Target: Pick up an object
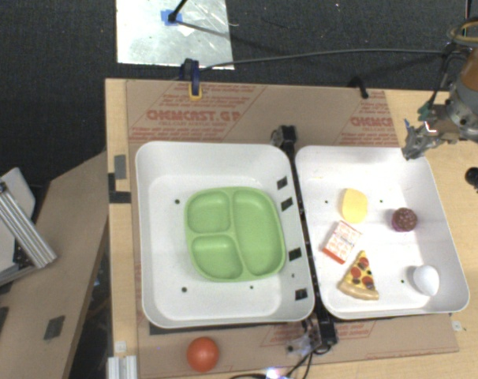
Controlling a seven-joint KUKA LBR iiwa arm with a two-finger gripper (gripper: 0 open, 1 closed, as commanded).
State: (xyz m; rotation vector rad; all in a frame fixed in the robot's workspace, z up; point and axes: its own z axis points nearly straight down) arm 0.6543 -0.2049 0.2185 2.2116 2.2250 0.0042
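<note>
Nearest the camera, on the brown board in front of the bins, an orange-red ball (pixel 203 353) lies just outside the left bin's front wall, with a bundle of wires (pixel 302 346) close to the gap between the two bins.

The left bin (pixel 156 180) holds a green divided tray (pixel 234 234) with three compartments, resting flat near the bin's middle. Nothing lies in its compartments.

The right bin (pixel 452 279) holds five small things. At its front right corner sits a white egg-like object (pixel 423 279). To its left, a pizza slice toy (pixel 360 276) lies flat with its tip pointing toward the back. Just behind that slice, a small red-and-white packet (pixel 342 242) rests at a tilt, close to the slice but I cannot tell whether they touch. Further back, a yellow oval piece (pixel 354 205) lies near the packet, and to the right of it, well apart, a dark red ball (pixel 405 219) sits near the right wall.

My gripper (pixel 417 139) hangs at the far right corner of the right bin, above its rim and well away from every object inside. Whether my fingers are parted or closed I cannot tell; they are small and blurred here, and I see nothing between them. My wrist and arm (pixel 471 93) lead off to the right edge.

Beyond the bins, the board bears red printed lettering, a blue-and-yellow clamp (pixel 192 80) grips its far edge, and a shiny sheet (pixel 173 22) lies on the dark floor behind.
</note>
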